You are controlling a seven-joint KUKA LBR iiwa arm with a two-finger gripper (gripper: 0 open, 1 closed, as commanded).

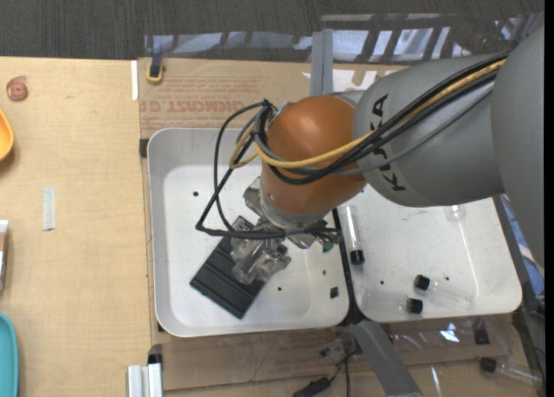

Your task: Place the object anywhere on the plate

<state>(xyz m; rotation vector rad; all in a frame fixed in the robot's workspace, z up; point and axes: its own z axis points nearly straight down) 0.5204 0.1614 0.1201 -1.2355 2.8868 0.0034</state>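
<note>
The grey KUKA arm with its orange band reaches in from the right and hangs low over the left shallow white bin (173,240), its metal two-finger gripper (257,259) pointing down at the near middle of that bin. Directly beneath it lies a flat black rectangular object (221,283), tilted on a diagonal, its near-left part showing past the wrist. The gripper sits against or just above the far-right end of this object, but the view is too cluttered to judge how the tool is set, or whether it has hold of anything. No plate can be made out. In the right shallow white bin (485,291) lie a clear tube with a black cap (353,235) and two small black caps (417,294). This reads as the pick step; next comes a firm grasp and a clean lift.
</note>
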